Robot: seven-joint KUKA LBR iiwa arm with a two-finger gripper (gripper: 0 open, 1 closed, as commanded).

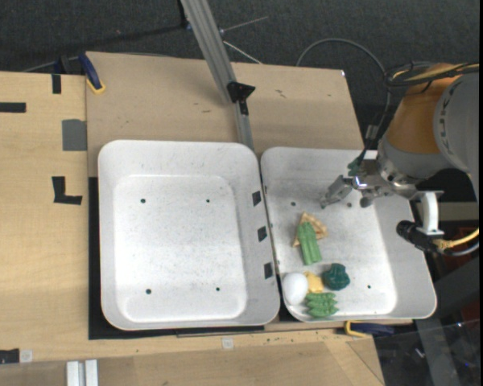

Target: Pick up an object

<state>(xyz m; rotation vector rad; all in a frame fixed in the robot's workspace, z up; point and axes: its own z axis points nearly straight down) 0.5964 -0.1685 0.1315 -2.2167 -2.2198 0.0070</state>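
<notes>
White right bin (402, 296) holds a ribbed green toy (309, 244); end effector (350, 193) hangs spread, grasping nothing.

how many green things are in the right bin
3. A long green piece lies mid-bin, a dark green lump sits nearer the front, and a light green toy is at the front rim beside a white ball. Smaller bits may be hidden.

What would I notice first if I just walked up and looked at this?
Probably the big grey robot arm with its orange band, reaching in from the right, its two-finger gripper spread open above the right white bin. Next, the little heap of toys at that bin's near left corner: a long green ridged piece, a white egg-shaped ball and a dark teal lump.
</notes>
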